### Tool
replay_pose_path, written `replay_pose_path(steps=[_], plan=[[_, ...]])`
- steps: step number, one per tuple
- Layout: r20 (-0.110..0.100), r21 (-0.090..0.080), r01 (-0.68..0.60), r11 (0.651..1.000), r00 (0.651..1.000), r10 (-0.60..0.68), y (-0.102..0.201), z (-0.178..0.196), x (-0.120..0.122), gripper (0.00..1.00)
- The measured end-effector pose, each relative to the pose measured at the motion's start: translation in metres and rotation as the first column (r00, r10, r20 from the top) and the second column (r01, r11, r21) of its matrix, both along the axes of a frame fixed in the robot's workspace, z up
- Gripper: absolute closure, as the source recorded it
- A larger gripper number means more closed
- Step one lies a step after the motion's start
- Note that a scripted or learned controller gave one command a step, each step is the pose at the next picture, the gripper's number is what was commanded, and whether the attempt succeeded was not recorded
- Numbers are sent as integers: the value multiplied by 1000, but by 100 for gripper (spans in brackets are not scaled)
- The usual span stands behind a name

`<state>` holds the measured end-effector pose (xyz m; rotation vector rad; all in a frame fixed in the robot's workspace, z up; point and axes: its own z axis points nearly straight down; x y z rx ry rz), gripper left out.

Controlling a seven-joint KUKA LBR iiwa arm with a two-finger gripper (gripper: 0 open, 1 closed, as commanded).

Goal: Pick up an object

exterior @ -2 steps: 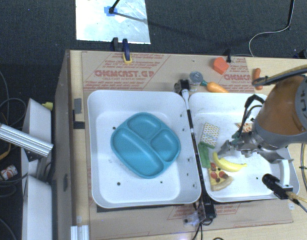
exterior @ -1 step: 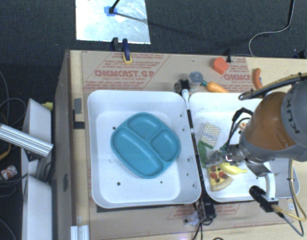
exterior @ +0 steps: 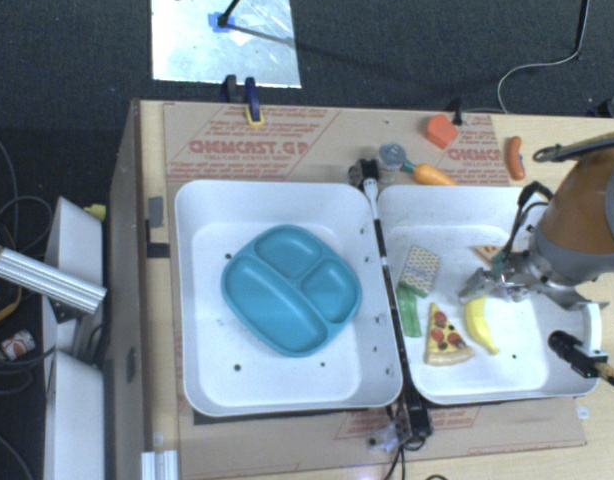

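In the right bin (exterior: 527,383) lie a yellow banana (exterior: 480,325), a pizza slice (exterior: 445,337), a tan waffle-like piece (exterior: 420,265), green pieces (exterior: 411,308) and a brownish piece (exterior: 487,253) near the back. My gripper (exterior: 484,286) hangs low over the bin just above the banana's upper end, with the grey and orange arm reaching in from the right. Nothing shows as held.
The left bin (exterior: 202,368) holds a blue divided plate (exterior: 290,288). Behind the bins on the board lie an orange block (exterior: 440,131), a sausage (exterior: 514,156), a carrot (exterior: 429,175) and a grey round piece (exterior: 391,155).
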<state>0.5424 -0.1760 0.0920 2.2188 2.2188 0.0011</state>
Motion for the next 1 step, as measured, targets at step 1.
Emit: replay_pose_path(steps=[1], plan=[[2,1,-1,1000,1000,1,1,10,1,100]])
